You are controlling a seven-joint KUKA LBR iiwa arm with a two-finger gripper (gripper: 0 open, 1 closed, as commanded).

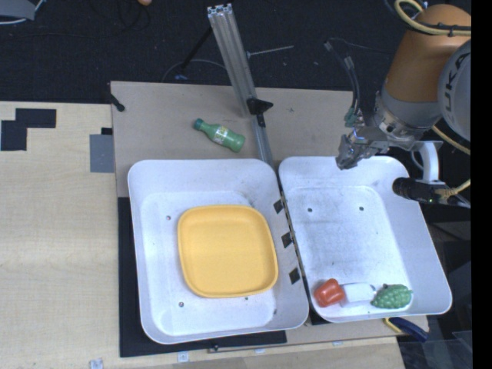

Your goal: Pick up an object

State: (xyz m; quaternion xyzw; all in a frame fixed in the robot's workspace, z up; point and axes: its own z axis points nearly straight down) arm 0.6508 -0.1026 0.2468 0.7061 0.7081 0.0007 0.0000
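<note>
My gripper (347, 158) hangs over the far rim of the right bin (361, 229), with nothing visible between its fingers. Near the front of that bin lie a red pepper-like object (329, 292), a small white object (357, 291) and a green bumpy object (392, 297), all well in front of the gripper. A yellow square plate (227, 250) rests in the left bin (154, 206). A green bottle (219, 134) lies on its side on the bench behind the left bin.
A slanted aluminium bar (240, 68) rises behind the gap between the bins. Black clips (286, 237) join the bins along their shared edge. A black cylinder (419, 191) juts over the right bin's right rim.
</note>
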